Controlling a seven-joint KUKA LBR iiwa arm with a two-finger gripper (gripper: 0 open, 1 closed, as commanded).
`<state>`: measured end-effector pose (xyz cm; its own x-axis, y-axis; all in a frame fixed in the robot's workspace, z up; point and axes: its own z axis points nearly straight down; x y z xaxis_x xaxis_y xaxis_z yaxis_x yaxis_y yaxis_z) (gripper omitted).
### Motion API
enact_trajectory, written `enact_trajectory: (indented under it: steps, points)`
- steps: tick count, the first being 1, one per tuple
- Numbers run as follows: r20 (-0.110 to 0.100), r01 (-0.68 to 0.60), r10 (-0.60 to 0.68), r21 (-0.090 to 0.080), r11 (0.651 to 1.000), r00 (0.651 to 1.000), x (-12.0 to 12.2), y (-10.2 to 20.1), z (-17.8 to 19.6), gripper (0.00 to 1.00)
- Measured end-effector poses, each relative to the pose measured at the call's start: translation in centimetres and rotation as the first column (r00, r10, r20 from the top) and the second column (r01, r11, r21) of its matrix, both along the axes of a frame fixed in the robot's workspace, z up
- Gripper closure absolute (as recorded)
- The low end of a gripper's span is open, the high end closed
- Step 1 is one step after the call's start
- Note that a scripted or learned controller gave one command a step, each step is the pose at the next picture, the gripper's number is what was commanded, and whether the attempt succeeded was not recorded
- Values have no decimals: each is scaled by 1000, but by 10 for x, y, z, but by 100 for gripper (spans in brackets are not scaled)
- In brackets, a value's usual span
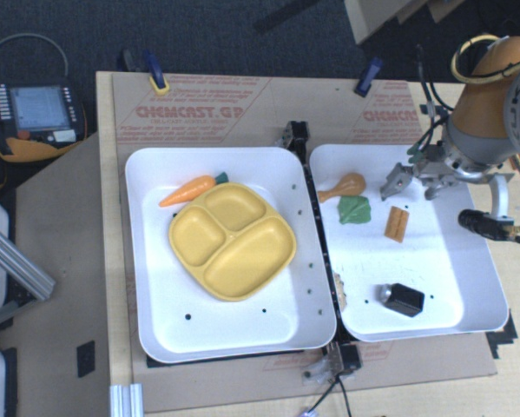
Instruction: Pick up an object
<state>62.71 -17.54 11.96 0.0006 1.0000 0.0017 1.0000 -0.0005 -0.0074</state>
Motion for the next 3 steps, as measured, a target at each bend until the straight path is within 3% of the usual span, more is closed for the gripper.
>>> enact_trajectory:
  steps: [1,3]
  points:
    - [10,-1,1,-3,1000,1000,2,0,15,100]
    - [17,-1,1,-6,1000,1000,-2,-4,143,100]
